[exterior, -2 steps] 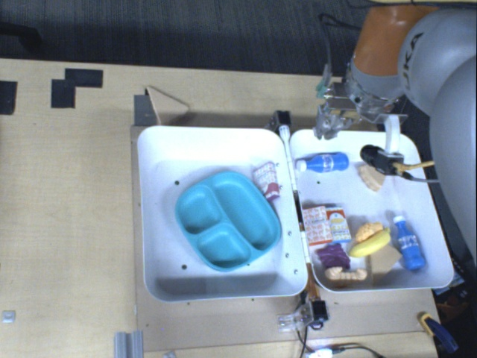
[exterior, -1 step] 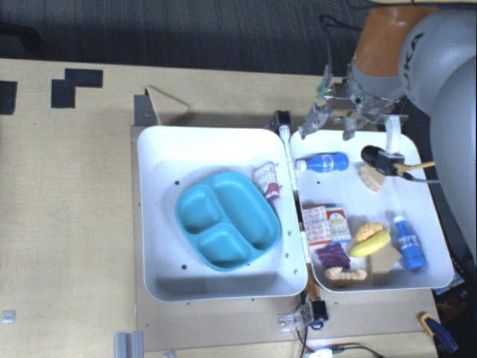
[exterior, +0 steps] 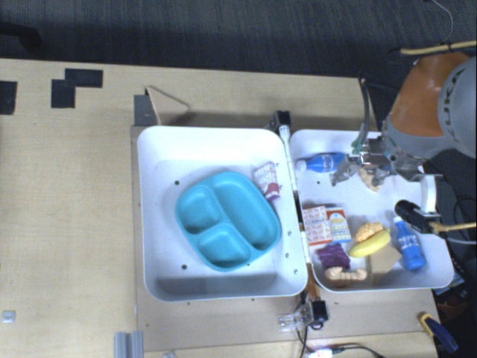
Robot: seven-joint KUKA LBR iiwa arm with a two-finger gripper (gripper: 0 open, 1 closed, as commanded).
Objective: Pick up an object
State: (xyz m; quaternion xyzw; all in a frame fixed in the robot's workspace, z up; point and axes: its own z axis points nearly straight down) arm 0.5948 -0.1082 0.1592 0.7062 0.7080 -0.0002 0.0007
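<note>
The gripper [exterior: 363, 171] hangs over the back of the right bin [exterior: 446, 274], and whether its jaws are open or closed cannot be told from this angle; nothing shows between them. Just to its left lies a small blue-and-white bottle [exterior: 322, 162] on its side. Nearer the front of that bin sit a red-and-white printed card [exterior: 323, 224], a purple object [exterior: 333, 256], a banana [exterior: 370, 242] and a blue bottle [exterior: 408, 247]. The left bin [exterior: 160, 162] holds a turquoise divided tray [exterior: 226, 219] with a small wrapped packet [exterior: 267, 180] at its back right edge. Both bins rest on the bench [exterior: 67, 222].
</note>
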